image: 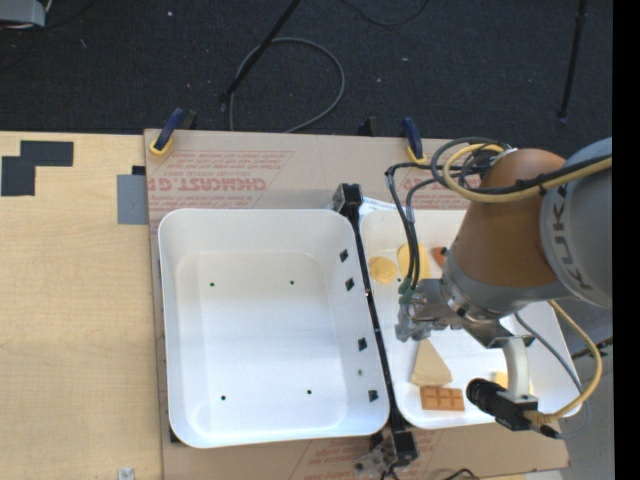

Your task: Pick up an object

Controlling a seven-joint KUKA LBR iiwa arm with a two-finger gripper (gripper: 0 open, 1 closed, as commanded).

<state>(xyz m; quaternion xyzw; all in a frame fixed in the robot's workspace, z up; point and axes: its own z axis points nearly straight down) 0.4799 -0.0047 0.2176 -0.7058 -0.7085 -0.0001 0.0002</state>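
claw (410, 320) low in right bin (400, 393), arm (510, 233) hiding much of its contents

The arm (560, 228) was a thick, rounded grey body, and part of the black maker's lettering ran down its side near the right edge. A broad, glossy orange band (505, 223) wrapped it above the wrist. Yellow and black cables (462, 158) looped over the top of the band, and one dark cable ran down its left side. Below sat a grey metal wrist block (430, 313), and from there a pale bracket led to a small black unit (500, 403).
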